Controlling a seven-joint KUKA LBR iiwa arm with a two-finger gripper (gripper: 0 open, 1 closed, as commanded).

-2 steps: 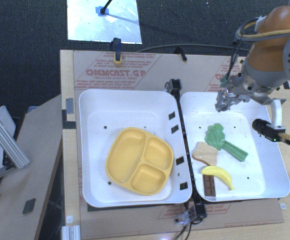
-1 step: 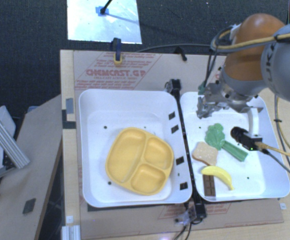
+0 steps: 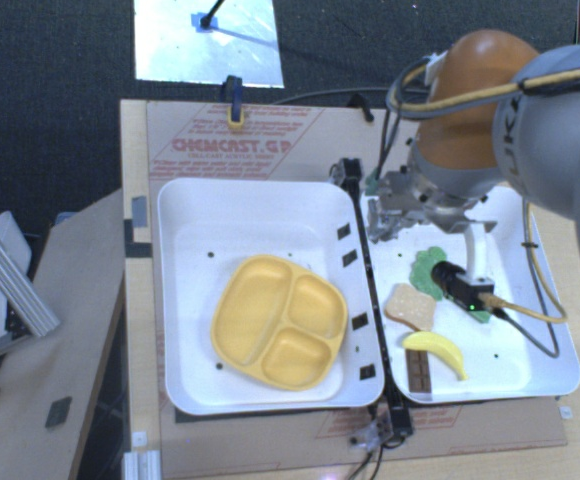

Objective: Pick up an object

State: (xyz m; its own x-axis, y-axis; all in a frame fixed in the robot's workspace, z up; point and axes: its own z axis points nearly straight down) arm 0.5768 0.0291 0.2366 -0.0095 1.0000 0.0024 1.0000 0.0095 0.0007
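Arm point(image 3: 530, 98): reaching in from the right and bending over the right bin point(image 3: 560, 368).
Tool point(image 3: 388, 218): hanging over the right bin's far left corner, just beside the wall shared with the left bin point(image 3: 200, 218). The slant of the view is hiding its opening, so I cannot tell whether it is wide, narrow or holding anything.
Green leafy piece point(image 3: 428, 268): lying in the right bin, near the tool on its near side.
Bread slice point(image 3: 411, 308): lying flat in the right bin, just beside the green leafy piece, toward the near edge.
Banana point(image 3: 438, 351): lying in the right bin, just beside the bread slice on its near side.
Brown bar point(image 3: 419, 370): lying at the right bin's near edge, touching the banana.
Yellow tray point(image 3: 280, 320): sitting in the left bin with its three compartments facing up, well apart from the tool.
Desk point(image 3: 90, 268): carrying both bins side by side.
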